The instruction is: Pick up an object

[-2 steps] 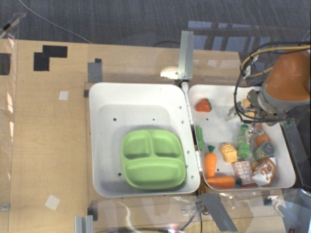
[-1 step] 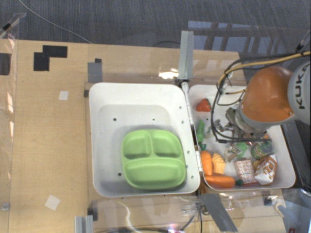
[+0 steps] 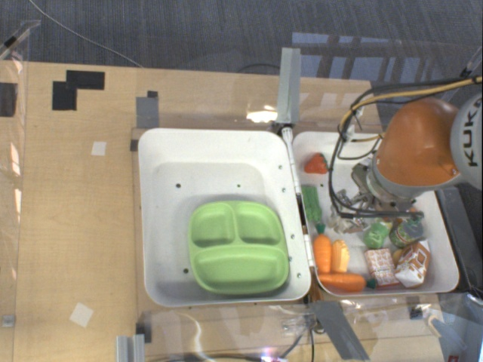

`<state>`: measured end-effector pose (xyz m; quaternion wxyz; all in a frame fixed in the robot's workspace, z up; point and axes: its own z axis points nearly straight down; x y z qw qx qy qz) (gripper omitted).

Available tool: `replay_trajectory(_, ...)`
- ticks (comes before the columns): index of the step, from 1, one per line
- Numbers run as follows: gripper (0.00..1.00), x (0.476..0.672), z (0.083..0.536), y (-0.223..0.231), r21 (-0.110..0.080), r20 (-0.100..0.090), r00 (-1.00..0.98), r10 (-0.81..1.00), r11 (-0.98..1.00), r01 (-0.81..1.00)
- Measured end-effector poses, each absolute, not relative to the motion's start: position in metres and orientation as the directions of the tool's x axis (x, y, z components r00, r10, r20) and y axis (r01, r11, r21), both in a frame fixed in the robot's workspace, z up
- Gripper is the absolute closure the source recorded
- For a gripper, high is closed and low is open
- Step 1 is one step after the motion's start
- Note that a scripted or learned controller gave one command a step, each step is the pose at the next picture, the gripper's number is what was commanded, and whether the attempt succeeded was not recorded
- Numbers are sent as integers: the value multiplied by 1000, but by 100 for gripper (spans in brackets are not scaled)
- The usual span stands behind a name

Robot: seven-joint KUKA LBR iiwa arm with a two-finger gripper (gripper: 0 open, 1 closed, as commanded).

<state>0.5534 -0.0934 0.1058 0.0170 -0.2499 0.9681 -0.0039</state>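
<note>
We have the arm's orange band (image 3: 413, 145) parked over the right bin (image 3: 450, 281), gripper (image 3: 355, 208) low among the toy food; we cannot tell how the claw is set, the wrist hides it

Pick candidates all sit in the right bin: red piece (image 3: 316, 164) at the back, well apart from the rest; green stick (image 3: 312, 207) along the left wall; small carrot (image 3: 322, 253) touching a pale yellow piece (image 3: 341, 256); larger carrot (image 3: 342, 282) lying flat at the front edge; two printed packets (image 3: 379, 265) and (image 3: 413, 265) side by side; a green item (image 3: 376, 235) and a can-like thing (image 3: 408, 231) just under the wrist

Risks as we judge them:
- front cluster is packed tight, so we may wedge a finger on a neighbour and close on nothing
- carrots look smooth, rounded and tapered, likely hard plastic, so they could squirt out of a pinch
- green stick hugs the wall, so finger collision with the rim is likely
- packets look flat and glossy, little height to grab
- cables near the wrist could snag on a fast lift

Left bin (image 3: 158, 202) holds a lime-green divided plate (image 3: 238, 247), three compartments, rounded corners, matte plastic look. Both bins are shallow, white, smooth-walled

Red piece is our safest target: isolated, clear room around it
</note>
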Motion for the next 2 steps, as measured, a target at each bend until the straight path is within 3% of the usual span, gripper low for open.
replay_trajectory(1,100,593,269,-95,-17,-21,-836,-548,836,-548)
replay_trajectory(2,100,617,275,-105,-8,-9,-723,-691,723,-691)
